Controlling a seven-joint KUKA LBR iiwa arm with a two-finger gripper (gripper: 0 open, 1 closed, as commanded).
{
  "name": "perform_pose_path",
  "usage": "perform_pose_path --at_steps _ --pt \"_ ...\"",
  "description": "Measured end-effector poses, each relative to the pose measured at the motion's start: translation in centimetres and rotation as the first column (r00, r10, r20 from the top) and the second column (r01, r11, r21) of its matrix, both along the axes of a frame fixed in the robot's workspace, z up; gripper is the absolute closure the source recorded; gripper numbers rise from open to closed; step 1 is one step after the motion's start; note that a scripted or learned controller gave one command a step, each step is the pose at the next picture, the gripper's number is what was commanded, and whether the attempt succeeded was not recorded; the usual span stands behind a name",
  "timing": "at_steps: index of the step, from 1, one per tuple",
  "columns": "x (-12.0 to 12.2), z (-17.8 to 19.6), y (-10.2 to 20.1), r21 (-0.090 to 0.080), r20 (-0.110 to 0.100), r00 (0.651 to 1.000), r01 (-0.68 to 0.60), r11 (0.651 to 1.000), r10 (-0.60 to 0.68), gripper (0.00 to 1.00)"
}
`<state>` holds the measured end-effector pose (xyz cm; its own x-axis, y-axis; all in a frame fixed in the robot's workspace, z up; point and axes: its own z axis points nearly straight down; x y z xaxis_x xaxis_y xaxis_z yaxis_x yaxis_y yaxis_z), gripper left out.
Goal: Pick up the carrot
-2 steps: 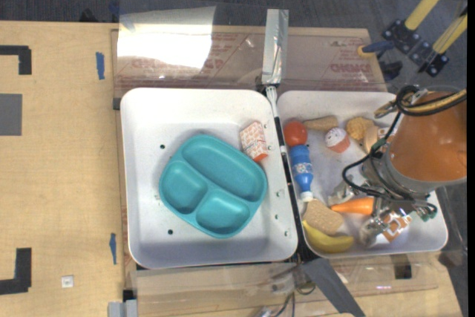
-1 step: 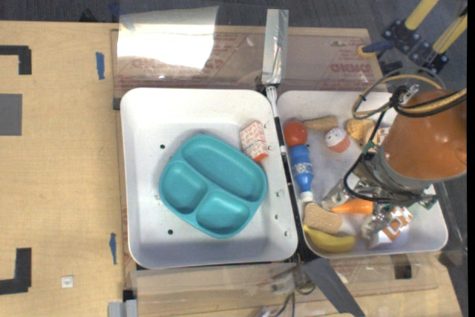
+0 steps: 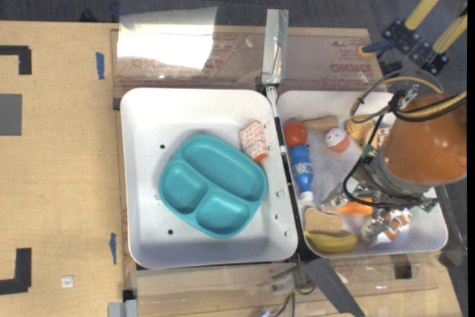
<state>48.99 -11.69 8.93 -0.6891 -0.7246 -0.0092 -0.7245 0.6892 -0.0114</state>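
While the grey arm with its orange band (image 3: 427, 148) leans over the right-hand shallow white bin (image 3: 438, 234), its gripper (image 3: 365, 206) sits low beside the small orange carrot (image 3: 355, 209); whether it grips is impossible to tell. A yellow banana (image 3: 332, 241) lies near. The left white bin (image 3: 141, 159) holds a teal divided plastic tray (image 3: 211, 185).

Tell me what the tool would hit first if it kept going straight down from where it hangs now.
Most likely the carrot: the tool points down into the right bin, with the carrot's orange showing just beneath it. Depth is unclear from this slanted view, so the bread slice beside it could be grazed.
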Motion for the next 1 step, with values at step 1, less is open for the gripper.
perform_pose_path --at_steps 1 --pt "0.30 1.20 0.18 0.001 0.009 1.000 0.000 1.000 0.000 1.00"
